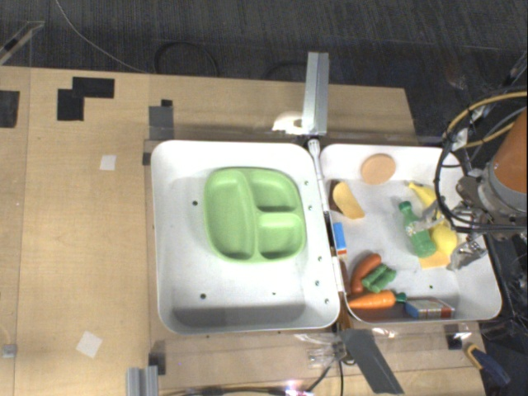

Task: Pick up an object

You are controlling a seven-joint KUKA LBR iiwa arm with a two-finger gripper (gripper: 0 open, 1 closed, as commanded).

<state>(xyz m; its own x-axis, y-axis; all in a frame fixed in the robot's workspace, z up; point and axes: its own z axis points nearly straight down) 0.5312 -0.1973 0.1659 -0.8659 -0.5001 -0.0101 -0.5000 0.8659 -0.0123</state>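
Wooden desk (74,246) with dark carpet behind it, two white bins sitting side by side in the middle. Left bin (177,304) has a green divided plate (252,213) in it, right bin (487,291) has all the toy food. The arm comes in from the right with its gripper (452,233) low over the far right side of that bin, right on top of a yellow piece (443,242) and a green bottle-looking thing (417,231) that are touching each other. Honestly can't tell what the fingers are doing, whether they're wide, narrow or closed on anything; the wrist and cables cover that spot, so I wouldn't say it's holding something. That yellow and green pair looks like the target to me. Rest of the stuff: a tan round disc (379,168) near the back, a yellow wedge (346,200) by the divider, carrots (371,300) and green bits toward the front, plus a marker-like stick (429,308). What could go wrong, I'd guess: the two pieces are jammed together near the bin wall, so the fingers could land on both and pinch neither, or shove one against the wall. The rounded plastic might also squirt out sideways on closing.
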